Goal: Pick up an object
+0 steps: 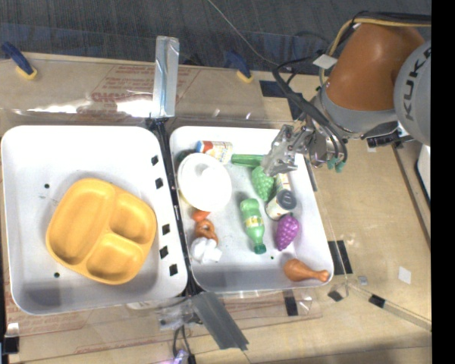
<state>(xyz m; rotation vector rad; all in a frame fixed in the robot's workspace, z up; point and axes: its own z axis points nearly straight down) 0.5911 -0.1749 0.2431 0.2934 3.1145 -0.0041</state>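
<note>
My gripper (pixel 277 160) hangs over the upper right part of the right bin (pixel 235 279), just above a green grape cluster (pixel 262 183) and a small cream bottle with a dark cap (pixel 280 202). Below them lie a green bottle (pixel 252 222), a purple grape bunch (pixel 287 231) and a brown chicken drumstick (pixel 303 271). A white bowl (pixel 203 180) sits at the bin's left, with a white can with a red and blue end (pixel 214 150) and a green stick (pixel 246 159) behind it. Nothing is visibly held.
A yellow divided plate (pixel 100 229) lies in the left bin (pixel 23 158). Small orange and white items (pixel 204 240) rest by the right bin's left wall. A metal bracket (pixel 165 78) stands behind the divider between the bins. Cables (pixel 288 74) run from the arm.
</note>
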